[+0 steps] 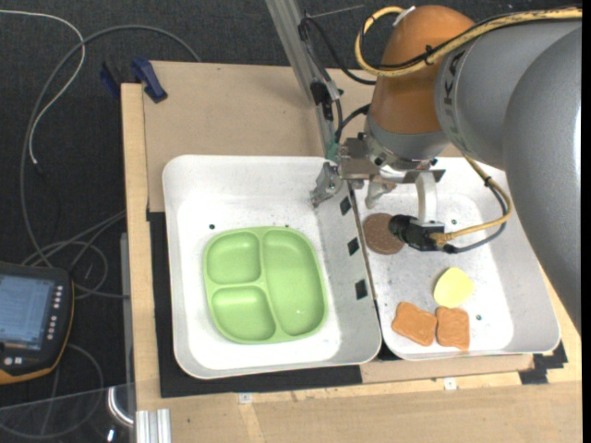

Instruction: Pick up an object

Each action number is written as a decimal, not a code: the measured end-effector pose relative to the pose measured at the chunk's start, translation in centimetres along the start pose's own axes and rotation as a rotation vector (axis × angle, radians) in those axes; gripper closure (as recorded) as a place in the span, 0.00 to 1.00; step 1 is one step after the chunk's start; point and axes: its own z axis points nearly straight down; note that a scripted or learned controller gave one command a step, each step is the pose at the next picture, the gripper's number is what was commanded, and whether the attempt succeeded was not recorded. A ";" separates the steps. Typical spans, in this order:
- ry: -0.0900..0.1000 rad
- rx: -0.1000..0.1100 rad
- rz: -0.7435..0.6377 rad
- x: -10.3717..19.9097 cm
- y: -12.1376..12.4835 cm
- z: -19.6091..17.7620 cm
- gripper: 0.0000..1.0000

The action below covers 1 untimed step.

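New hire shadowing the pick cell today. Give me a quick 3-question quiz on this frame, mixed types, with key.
1. True or false: the green divided plate lies in the left bin.
2. Multiple choice: the brown disc lies (A) on the green plate, (B) in the right bin below the gripper, (C) on the bench outside both bins.
3. How many orange pieces lie at the right bin's front, beside the yellow piece?

Key: 1 true; 2 B; 3 two.
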 end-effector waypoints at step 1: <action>-0.001 -0.004 0.008 -0.5 0.2 -1.1 1.00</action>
